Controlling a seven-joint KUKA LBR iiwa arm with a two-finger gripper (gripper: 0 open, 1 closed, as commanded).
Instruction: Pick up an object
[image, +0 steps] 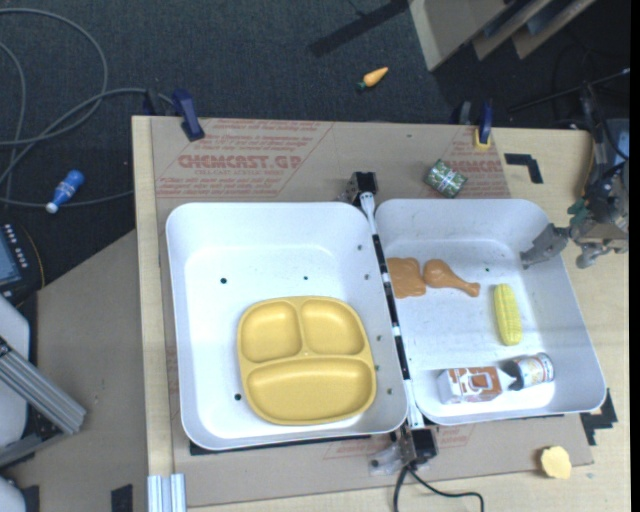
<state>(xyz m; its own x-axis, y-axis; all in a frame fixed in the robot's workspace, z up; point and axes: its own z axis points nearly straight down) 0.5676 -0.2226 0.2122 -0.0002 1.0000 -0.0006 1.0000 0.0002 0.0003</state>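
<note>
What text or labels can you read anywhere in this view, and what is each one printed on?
"CHEMCAST GP", in red letters: on the brown protective paper of the bench board behind the left bin. A smaller red line beneath it is too blurred to read.
Red print on the board behind the right bin: partly visible, unreadable.
Label on the bottle in the right bin: too small to read.
Small can on the board: print unreadable.

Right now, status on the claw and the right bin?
Claw at right bin's far right rim, holding nothing seen. Drumstick, corn, bottle lie loose in bin. Yellow plate in left bin, clear of path.
</note>
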